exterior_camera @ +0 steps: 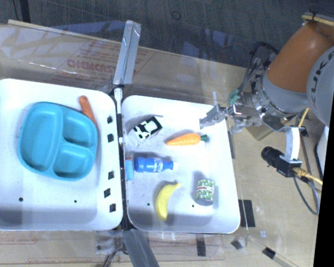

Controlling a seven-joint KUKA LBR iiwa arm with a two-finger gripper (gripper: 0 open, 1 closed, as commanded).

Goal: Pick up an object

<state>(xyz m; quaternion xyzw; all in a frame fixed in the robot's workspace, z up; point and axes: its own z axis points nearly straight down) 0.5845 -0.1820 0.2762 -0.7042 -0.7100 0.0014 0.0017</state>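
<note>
Carrot (184,140) is the thing nearest the gripper (212,118): it lies on its side on the floor of the right bin (226,167), in the upper part, orange body pointing left and green top toward the right wall. The gripper hangs just above and to the right of that green end, over the bin's upper right corner, close to the carrot but apart from it, with nothing between its tips. Whether those tips are spread or pressed together cannot be told from this slant, since they show as one small grey shape.

Behind the gripper the arm (296,61) reaches in from the right, its orange band high near the corner of the view and cables trailing over the bench (268,191).

The right bin also holds a black and white block (146,127) to the left of the carrot, a blue bottle (151,164) lying on its side near the middle, a banana (165,199) below it, and a small green can (205,191) standing near the right wall, beside the banana.

The left bin (1,200) holds a blue divided plate (58,141), with a second, smaller orange carrot-like piece (88,109) lying at the plate's upper right edge, near the wall between the bins.
</note>
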